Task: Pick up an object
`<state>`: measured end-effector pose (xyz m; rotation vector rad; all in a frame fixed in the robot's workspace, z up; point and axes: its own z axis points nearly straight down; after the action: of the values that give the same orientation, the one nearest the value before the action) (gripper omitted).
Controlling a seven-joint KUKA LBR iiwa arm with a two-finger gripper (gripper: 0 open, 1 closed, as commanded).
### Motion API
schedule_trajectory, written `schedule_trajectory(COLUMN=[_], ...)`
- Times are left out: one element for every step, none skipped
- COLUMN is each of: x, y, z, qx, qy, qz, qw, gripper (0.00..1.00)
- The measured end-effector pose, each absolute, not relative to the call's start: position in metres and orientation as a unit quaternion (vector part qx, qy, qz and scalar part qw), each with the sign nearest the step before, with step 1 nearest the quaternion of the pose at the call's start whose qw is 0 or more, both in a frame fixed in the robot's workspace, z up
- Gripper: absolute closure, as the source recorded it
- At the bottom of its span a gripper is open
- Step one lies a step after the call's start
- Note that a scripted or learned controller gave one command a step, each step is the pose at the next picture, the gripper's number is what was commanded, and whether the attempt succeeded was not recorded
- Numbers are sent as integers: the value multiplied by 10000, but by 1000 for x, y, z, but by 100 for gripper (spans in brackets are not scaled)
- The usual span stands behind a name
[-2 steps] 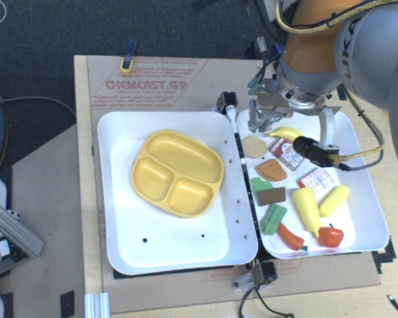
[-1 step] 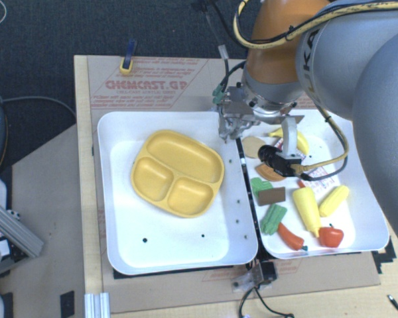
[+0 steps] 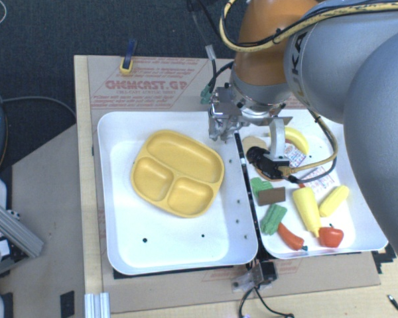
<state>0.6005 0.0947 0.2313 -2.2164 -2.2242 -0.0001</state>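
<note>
The gripper [image 3: 242, 136] hangs over the divide between the two white bins, near their far edge, and whether its fingers are parted or closed cannot be told, nor is anything visible between them. In the left bin [image 3: 116, 197] lies a yellow compartment plate [image 3: 178, 172], its nearer edge just left of the gripper. The right bin [image 3: 358, 227] holds the toy food: a banana [image 3: 297, 140] just right of the gripper, and further toward the near edge a brown block [image 3: 272, 195], a green pepper [image 3: 273, 217], two yellow corn cobs [image 3: 306, 209], a carrot [image 3: 291, 236] and a tomato [image 3: 331, 236].
</note>
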Motion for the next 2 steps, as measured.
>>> schedule_trajectory(x=[603,615], y=[94,83], z=[218,224], qx=[-7068,-7075], qy=[-7074,-7067], qz=[15,-7], qw=[12,-9], gripper=[100,100])
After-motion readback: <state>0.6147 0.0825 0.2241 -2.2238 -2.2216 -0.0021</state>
